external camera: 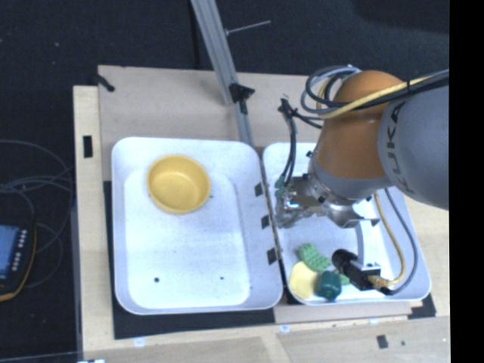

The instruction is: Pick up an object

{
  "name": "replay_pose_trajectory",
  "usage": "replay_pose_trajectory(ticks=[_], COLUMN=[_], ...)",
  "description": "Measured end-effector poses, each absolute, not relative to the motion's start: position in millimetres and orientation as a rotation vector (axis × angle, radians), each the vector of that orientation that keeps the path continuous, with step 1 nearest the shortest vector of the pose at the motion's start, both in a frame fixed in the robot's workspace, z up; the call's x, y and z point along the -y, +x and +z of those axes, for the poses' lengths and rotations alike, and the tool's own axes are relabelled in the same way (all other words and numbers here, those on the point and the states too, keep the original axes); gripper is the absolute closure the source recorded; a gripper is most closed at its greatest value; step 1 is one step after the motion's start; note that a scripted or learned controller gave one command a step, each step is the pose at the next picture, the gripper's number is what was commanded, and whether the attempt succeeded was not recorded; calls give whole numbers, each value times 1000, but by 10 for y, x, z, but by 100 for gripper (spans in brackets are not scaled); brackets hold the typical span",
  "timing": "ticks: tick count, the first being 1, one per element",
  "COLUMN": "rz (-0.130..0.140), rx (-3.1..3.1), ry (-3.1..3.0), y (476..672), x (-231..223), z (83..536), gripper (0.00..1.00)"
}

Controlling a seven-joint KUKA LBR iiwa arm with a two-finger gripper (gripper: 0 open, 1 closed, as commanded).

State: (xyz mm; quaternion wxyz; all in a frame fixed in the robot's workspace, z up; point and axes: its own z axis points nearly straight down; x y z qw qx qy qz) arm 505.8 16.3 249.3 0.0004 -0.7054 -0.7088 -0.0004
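The jaws sit low by the left wall of the right bin, their opening impossible to tell, with a green block, yellow piece and teal piece clustered just beside them, and a bowl in the left bin.

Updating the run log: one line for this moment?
pincer over right bin, left edge | left bin: bowl | right bin front: green block, yellow piece, teal piece | grasp: unclear
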Motion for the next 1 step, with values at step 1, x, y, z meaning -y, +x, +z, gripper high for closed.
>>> replay_pose_trajectory(ticks=[1], rz=[-1], rx=[2225], ry=[-2217], y=[5124], x=[-587], z=[2478], gripper=[100])
